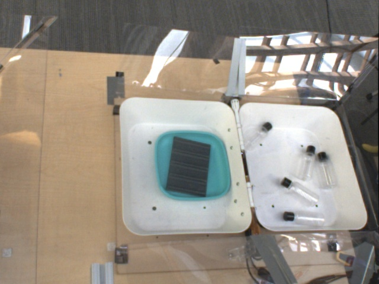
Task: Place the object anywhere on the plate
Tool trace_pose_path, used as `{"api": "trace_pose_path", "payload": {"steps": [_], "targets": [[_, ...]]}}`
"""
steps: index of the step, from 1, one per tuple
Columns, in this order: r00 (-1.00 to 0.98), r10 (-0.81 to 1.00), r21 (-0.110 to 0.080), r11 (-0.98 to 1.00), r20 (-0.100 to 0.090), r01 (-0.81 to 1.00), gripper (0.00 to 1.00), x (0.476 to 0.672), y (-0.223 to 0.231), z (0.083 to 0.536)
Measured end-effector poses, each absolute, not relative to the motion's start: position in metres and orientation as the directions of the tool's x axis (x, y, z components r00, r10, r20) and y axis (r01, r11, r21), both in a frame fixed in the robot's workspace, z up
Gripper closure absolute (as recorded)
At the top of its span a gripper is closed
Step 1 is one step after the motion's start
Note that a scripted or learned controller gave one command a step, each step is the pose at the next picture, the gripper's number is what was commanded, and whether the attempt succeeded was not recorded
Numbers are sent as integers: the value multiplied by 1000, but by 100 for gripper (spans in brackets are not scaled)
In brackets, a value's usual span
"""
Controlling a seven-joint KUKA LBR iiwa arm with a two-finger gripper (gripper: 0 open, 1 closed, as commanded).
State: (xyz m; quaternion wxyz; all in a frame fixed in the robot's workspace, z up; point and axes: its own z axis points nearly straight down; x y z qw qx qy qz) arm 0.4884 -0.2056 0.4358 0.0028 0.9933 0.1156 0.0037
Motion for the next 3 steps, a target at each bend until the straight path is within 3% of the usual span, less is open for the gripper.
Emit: {"api": "trace_pose_path", "payload": {"steps": [3], "targets": [[973,230,6,-973,7,230,0,488,-206,436]]}}
